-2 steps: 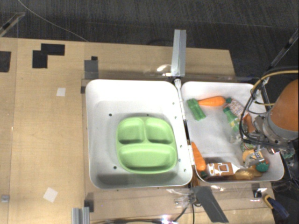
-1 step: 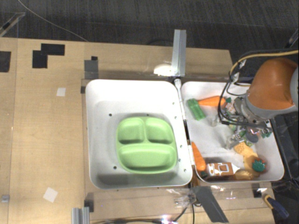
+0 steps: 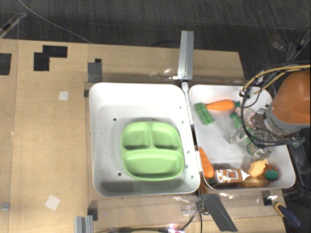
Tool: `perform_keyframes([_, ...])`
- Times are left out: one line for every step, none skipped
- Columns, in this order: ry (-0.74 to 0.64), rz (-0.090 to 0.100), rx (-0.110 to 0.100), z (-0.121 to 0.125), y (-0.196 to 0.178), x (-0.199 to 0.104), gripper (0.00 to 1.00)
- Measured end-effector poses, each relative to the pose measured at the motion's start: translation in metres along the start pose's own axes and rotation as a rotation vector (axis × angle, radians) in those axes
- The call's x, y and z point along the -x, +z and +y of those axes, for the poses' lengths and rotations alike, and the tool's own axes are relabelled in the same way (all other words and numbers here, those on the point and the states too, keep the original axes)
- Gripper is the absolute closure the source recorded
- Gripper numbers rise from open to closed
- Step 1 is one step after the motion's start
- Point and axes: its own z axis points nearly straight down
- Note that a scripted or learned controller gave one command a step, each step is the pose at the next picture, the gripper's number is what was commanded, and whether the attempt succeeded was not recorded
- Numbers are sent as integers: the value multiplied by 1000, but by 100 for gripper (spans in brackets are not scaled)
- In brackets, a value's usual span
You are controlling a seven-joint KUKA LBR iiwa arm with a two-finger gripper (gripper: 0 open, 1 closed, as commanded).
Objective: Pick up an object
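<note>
- The likeliest target, a small yellow-and-orange toy food piece (image 3: 258,168), lies in the near right corner of the right white bin (image 3: 218,139), crowded by other toys.
- The gripper (image 3: 257,147) hangs just above it; you cannot tell its finger state.
- The green divided plate (image 3: 152,150) in the left white bin (image 3: 104,130) is well apart.

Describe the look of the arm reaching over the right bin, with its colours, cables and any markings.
The arm is grey metal with a broad, rounded orange band above the wrist. A bundle of yellow and black cables loops along its upper side, with thinner wires tangled around the wrist. The two-finger gripper below looks pale, silvery metal. No markings are legible.
</note>
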Motion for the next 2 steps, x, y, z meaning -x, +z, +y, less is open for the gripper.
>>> perform_keyframes([-252,-2,-3,29,-1,17,0])
perform_keyframes([-226,0,8,-55,-1,71,0])
